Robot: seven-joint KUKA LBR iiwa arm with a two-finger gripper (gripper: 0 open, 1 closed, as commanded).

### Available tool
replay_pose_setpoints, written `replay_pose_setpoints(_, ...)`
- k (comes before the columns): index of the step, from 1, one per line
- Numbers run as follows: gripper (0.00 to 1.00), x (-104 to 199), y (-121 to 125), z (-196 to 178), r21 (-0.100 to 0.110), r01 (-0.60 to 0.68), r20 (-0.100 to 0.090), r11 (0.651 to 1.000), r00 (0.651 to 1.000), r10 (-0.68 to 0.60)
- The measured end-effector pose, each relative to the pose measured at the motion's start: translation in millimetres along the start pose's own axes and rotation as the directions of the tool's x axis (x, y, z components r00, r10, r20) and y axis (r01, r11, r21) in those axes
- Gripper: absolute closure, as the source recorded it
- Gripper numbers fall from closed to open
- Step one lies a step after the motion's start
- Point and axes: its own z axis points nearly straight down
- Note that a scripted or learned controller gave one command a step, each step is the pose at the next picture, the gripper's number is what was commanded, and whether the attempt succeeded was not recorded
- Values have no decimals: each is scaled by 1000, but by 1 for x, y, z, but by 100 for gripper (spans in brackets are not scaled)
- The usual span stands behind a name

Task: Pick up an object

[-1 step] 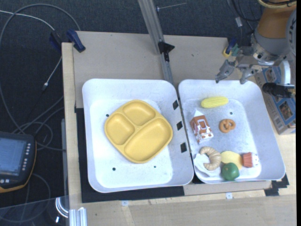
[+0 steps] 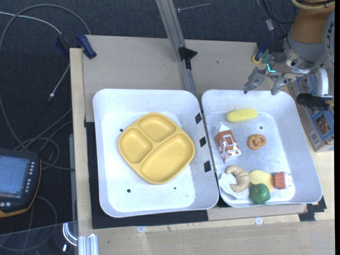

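Jaws spread wide over right bin's far rim, holding nothing

Arm (image 2: 311, 20) reaches in from the upper right. Gripper (image 2: 264, 84) hangs at the far rim of the right bin (image 2: 303, 142). Jaws stand wide apart, two dark fingers (image 2: 254, 82) splayed, with nothing between them and nothing touched.

Right bin contents, all lying loose:
- Corn cob (image 2: 242, 115), yellow, nearest the jaws, just below them toward the bin's middle.
- Small pretzel (image 2: 256, 141), right of centre.
- Red and white carton (image 2: 227, 144), left of the pretzel.
- Near edge cluster: pale croissant (image 2: 238, 177), lemon (image 2: 260, 177), green lime (image 2: 260, 194), these touching; a small red item (image 2: 280, 180) just beside them, too small to identify.

Left bin (image 2: 106, 158) holds a yellow divided plate (image 2: 156, 147), three compartments, sitting at a tilt.

Both bins sit side by side on the counter (image 2: 133, 57).
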Motion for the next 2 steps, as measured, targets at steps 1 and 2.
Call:
replay_pose_setpoints(1, 0, 6, 4, 61, 5, 0, -2, 1000, 1000, 0)
replay_pose_setpoints(2, 0, 11, 2, 103, 0, 0, 0, 1000, 1000, 0)
